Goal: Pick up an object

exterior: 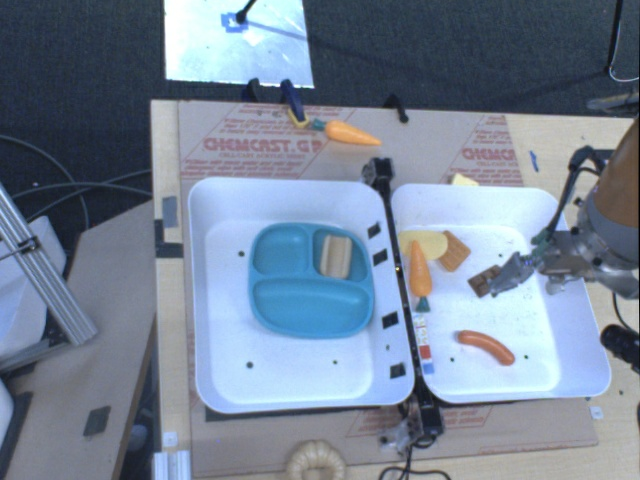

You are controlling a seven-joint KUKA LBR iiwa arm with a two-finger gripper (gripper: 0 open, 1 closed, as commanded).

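A brown block (481, 282) is being pinched by the gripper (497, 279) in the right bin (575, 368); a sausage (486, 347) is lying just below, a carrot (419, 269) to its left.

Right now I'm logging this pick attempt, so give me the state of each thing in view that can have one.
hand: low over the right bin, tips at a brown piece
brown piece: lying on the bin floor
sausage: lying flat, apart from the hand
carrot: lying along the divider
blue plate: flat in the left bin, a tan block in one compartment
second carrot: lying outside the bins
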